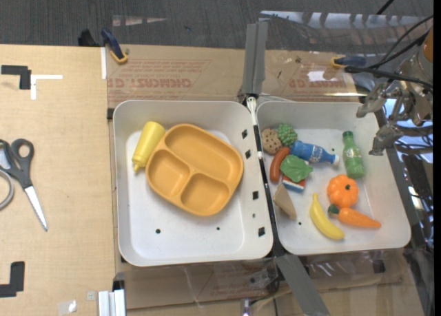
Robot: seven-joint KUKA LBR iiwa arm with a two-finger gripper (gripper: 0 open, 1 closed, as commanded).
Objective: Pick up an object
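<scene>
Camera view. The claw (380,123) hangs at the upper right corner of the right bin (396,239), over its rim; whether it is wide or narrow cannot be told. Nothing shows between its tips.

Just left of the claw and a little below: a green bottle (353,155), standing lengthwise. Further left, a blue bottle (313,152) lies on its side, with a green leafy vegetable (286,133) and a brown cookie (271,141) beyond it. Below the claw and left: an orange pumpkin (342,191) touching a carrot (358,219), and a banana (324,219) beside them. A red sausage (276,164) lies near the divider.

Well left of the claw, the left bin (131,239) bears a yellow divided tray (195,168) and a yellow bottle (147,144) touching its edge.

Scissors (24,177) rest on the bench far left.
</scene>
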